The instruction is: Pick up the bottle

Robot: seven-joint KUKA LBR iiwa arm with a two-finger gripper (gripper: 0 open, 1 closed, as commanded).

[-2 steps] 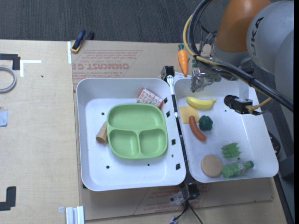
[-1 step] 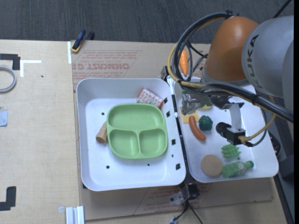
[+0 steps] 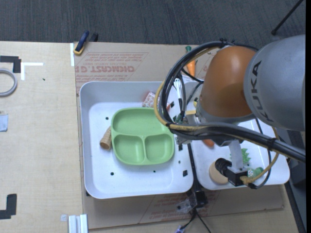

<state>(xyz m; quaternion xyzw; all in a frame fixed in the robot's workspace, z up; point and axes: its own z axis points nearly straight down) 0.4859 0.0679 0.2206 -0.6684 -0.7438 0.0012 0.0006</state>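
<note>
While cables loop around it, arm [image 3: 252, 86] overhangs right bin [image 3: 272, 176].

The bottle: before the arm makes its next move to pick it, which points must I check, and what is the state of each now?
1. Bottle located: cannot tell; the arm covers most of the right bin.
2. Gripper position over the right bin: cannot tell; it is hidden under the wrist.
3. Bottle between the fingers: cannot tell.
4. Green divided plate lies flat in the left bin, apart from the arm: ok.
5. Cork-like piece beside the plate, out of the way: ok.
</note>
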